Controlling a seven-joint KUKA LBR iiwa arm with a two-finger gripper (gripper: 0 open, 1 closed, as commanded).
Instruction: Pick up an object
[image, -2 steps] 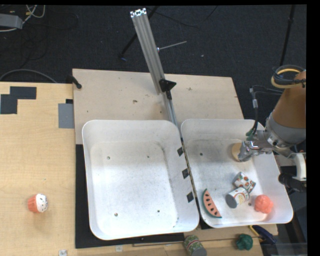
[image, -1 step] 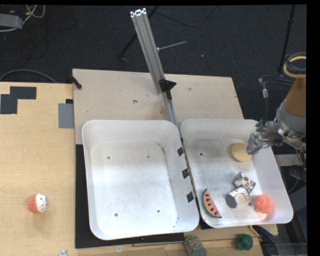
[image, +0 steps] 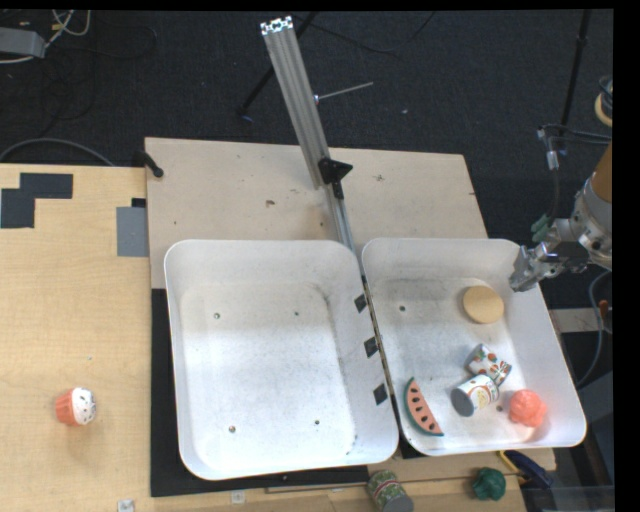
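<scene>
Just beside the gripper (image: 527, 268) lies the tan disc (image: 482, 304).

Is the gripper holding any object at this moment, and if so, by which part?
Nothing shows in the two-finger gripper. It sits at the right white bin's upper right rim, apart from the round tan disc.

Dark carpeted floor (image: 150, 70) across the top, crossed by loose cables (image: 60, 25). Pale wooden counter (image: 400, 190) under the bins, lying on a black mat (image: 160, 400). Light plywood panel (image: 60, 300) at left, marked with black and grey patches. Slanted aluminium rail (image: 300, 100) rising from the middle.
</scene>
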